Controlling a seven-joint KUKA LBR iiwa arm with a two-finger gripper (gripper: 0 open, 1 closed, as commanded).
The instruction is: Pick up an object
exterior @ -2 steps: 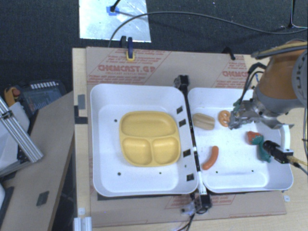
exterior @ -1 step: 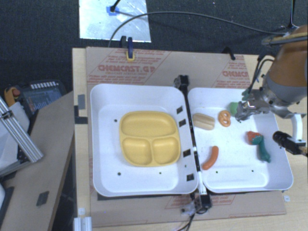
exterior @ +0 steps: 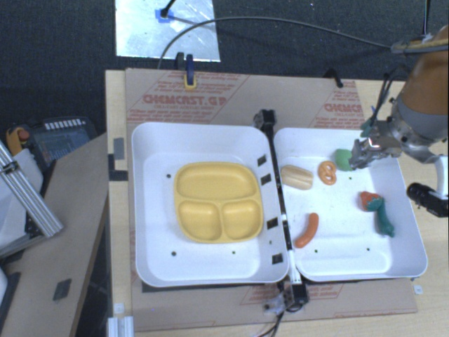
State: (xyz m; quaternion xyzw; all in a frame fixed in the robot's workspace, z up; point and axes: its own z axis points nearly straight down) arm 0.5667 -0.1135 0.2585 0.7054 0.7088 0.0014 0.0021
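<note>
The right bin (exterior: pixel 393 262) holds several toy foods: a beige bread roll (exterior: pixel 297 177), an orange pretzel (exterior: pixel 327 172), a red sausage (exterior: pixel 306 230), a red and teal piece (exterior: pixel 377 210) and a green piece (exterior: pixel 342 159). My gripper (exterior: pixel 363 153) hangs low at the bin's upper right, right beside the green piece and partly covering it. The arm's grey body and orange band rise behind it at the right edge.
The left bin (exterior: pixel 151 209) carries a yellow three-compartment plate (exterior: pixel 216 201). A black divider bar (exterior: pixel 275 195) runs between the bins. The bench's cardboard sheet surrounds both, with cables and a clamp at the back.
</note>
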